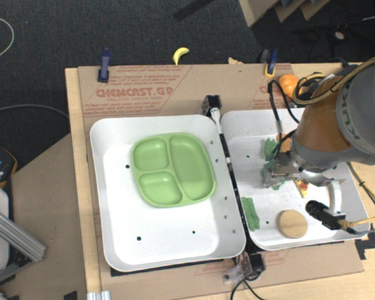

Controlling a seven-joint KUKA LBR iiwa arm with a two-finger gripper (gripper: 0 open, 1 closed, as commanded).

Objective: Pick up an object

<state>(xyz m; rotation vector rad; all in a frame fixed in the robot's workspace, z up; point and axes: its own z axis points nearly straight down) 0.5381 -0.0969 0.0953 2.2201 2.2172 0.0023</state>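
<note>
My gripper (275,175) is down inside the right bin (252,131), near its middle, under the grey arm with the orange band (321,123). A green thing (271,149) lies just behind the gripper and another bit of green (278,184) shows right at its tip; whether it is held is hidden. A small red and yellow thing (301,185) peeks out beside the wrist. A tan round disc (292,224) rests at the bin's front. A flat green strip (250,212) lies along the bin's left wall.
The left bin (115,200) holds a light green divided plate (173,169). An orange thing (287,83) sits on the cardboard behind the right bin. A yellow banana-like thing (180,54) lies past the bench's far edge. Blue clamps (103,66) grip the board.
</note>
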